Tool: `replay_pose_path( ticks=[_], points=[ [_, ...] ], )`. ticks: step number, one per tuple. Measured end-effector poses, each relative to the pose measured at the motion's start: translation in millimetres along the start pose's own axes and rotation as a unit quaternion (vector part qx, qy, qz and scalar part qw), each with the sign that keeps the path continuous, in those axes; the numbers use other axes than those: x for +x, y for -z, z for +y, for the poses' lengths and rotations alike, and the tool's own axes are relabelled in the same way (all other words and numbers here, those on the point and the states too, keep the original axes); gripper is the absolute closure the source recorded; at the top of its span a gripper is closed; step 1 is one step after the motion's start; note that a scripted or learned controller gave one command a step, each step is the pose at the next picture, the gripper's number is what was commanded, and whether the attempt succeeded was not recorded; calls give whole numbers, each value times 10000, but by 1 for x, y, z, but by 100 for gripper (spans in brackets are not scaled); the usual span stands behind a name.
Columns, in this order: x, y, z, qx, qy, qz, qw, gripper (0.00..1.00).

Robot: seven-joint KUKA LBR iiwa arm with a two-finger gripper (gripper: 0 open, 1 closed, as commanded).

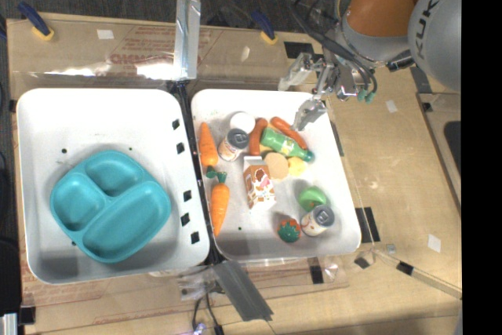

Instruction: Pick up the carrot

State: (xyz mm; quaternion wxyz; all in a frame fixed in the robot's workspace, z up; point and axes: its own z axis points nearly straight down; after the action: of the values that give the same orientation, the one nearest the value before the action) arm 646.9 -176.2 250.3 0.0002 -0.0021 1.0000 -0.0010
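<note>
On a bench with two white bins, the gripper (312,109) hovers empty, fingers apart, over the right bin's (339,192) far edge; the carrot (207,145) lies along its left wall, so a reach left likely comes next.

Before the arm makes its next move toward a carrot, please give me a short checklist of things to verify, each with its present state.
1. Carrot target visible: ok. One carrot lies along the right bin's left wall, and a second carrot lies below it.
2. Top of both carrots uncovered: ok.
3. Room beside them: not ok. Both lie close to the wall.
4. Gripper above a carrot: not ok. It is at the bin's upper right, near the green bottle.
5. Gripper carrying nothing: ok. Nothing sits between its fingers.
6. Finger opening: cannot tell.
</note>
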Motion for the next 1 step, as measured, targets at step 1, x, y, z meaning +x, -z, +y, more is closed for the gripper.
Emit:
replay_pose_path(
  ticks=[1],
  points=[
    [47, -131, 57, -5, -444, -23, 9990, 0]
  ],
)
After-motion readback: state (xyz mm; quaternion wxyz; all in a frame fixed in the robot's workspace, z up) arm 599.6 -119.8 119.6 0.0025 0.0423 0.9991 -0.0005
